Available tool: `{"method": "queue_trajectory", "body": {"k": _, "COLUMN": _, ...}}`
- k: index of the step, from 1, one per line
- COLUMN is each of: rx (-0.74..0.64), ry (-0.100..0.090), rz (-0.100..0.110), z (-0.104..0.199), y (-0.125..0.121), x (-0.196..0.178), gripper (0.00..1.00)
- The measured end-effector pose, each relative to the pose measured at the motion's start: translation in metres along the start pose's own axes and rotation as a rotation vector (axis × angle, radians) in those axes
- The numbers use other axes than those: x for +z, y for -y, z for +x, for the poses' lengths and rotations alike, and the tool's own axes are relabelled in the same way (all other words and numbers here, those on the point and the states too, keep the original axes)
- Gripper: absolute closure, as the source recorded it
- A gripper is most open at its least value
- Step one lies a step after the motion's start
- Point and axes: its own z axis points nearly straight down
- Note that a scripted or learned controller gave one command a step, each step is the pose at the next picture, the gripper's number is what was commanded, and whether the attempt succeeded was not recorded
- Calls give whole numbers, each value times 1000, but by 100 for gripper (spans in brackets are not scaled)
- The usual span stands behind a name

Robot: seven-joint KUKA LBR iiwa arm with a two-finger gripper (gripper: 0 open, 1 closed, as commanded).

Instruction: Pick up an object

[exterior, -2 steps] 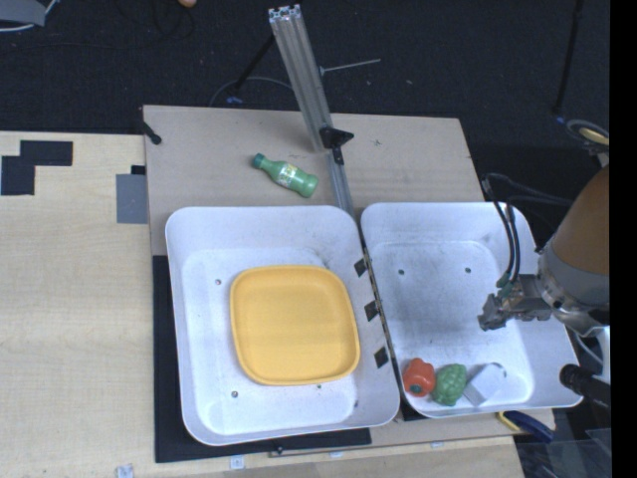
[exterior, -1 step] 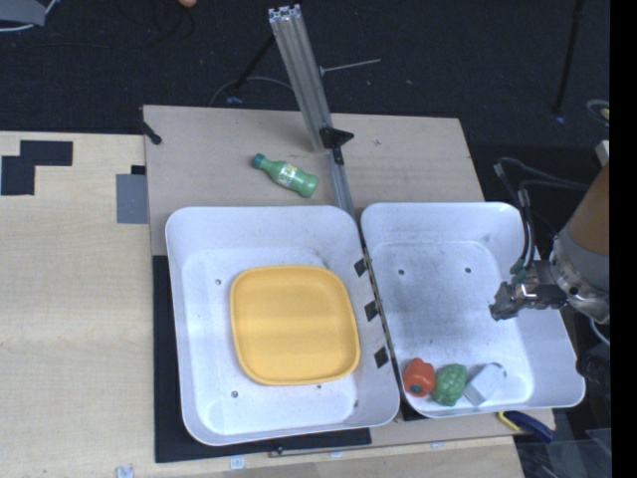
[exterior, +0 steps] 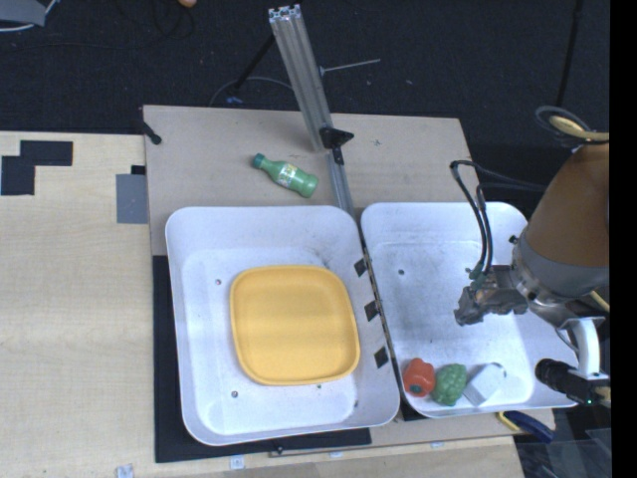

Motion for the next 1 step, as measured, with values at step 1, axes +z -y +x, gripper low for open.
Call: {"method": "queue_trajectory", "body": {"k": 1, "rx": 0, "ry": 0, "rz": 0, "z": 56, "y": 0, "x": 4, "gripper": 100}}
